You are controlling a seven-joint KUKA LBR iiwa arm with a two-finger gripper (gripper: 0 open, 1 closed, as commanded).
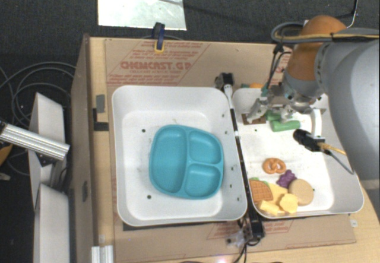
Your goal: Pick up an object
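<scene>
My gripper is low in the far part of the right bin, reaching in from the right. A green block lies right beside it, partly covered by the gripper's body; whether it is held cannot be made out. Nearer the front of that bin lie a brown pretzel, purple grapes, a round tan biscuit, a waffle piece and yellow cheese pieces. A small orange thing peeks out at the bin's far rim.
The left bin holds a teal divided plate. Both bins sit on a cardboard sheet. The arm's big grey body hangs over the right bin's far right side.
</scene>
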